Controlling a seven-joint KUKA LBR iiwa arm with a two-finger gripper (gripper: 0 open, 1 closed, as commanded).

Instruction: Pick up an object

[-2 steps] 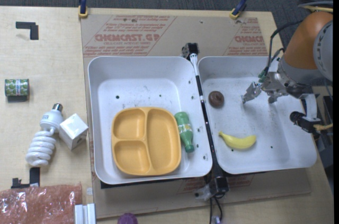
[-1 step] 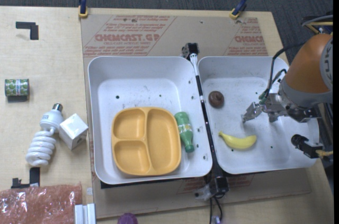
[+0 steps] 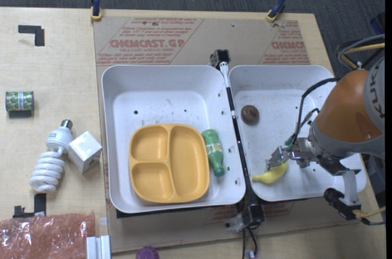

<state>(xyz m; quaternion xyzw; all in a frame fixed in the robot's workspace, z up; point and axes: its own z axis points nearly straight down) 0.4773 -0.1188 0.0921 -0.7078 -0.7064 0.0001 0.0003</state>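
Tray and bottle in left bin; banana in right bin.

On the worktop, left of the bins, a white spiral light bulb lies just beside a small white cube-shaped box. Further up sits a small green-labelled can on its side, and a black L-shaped bracket lies near the top left. A pinkish mesh bag fills the lower left corner. Two blue-and-yellow clamps grip the brown printed board at its far edge.
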